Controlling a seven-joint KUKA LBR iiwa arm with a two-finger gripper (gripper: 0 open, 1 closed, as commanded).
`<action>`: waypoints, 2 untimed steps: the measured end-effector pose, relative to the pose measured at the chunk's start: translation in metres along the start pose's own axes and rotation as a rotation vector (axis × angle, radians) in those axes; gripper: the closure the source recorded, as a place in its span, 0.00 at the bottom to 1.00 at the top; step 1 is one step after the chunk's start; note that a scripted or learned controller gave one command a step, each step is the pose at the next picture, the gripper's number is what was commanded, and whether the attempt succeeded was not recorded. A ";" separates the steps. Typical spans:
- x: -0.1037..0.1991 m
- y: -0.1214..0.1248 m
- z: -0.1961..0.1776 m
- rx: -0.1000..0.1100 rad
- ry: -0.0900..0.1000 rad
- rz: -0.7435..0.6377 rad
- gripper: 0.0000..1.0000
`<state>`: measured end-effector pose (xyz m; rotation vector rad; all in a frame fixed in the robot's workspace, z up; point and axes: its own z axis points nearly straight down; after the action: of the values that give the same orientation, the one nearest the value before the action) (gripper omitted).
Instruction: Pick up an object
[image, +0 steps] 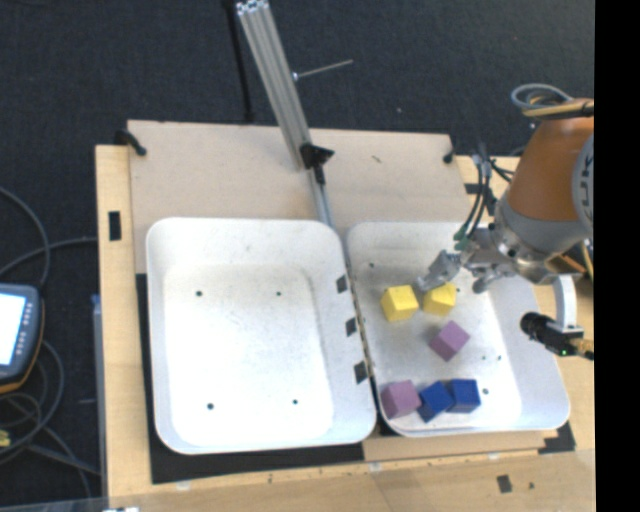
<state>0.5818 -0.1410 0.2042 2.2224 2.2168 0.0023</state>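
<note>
The right bin (520, 400) holds several small cubes. Two yellow cubes (399, 302) (440, 298) lie side by side near its middle. A purple cube (449, 339) sits just below them. Along the front wall lie another purple cube (400, 397) and two blue cubes (435, 401) (464, 394). My gripper (462, 276) hangs over the right bin's upper middle, open, with nothing between its fingers. One finger (440, 268) is right above the right-hand yellow cube.
The left bin (165, 300) stands beside the right one. A slanted metal rail (280, 85) runs from the top down to the gap between the bins. A black fitting (548, 330) sits at the right bin's right edge.
</note>
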 end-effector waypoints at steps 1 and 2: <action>0.026 0.043 0.075 -0.010 -0.001 -0.005 0.00; 0.053 0.021 0.109 0.004 0.000 -0.007 0.00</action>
<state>0.6028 -0.0880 0.0956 2.2164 2.2269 -0.0019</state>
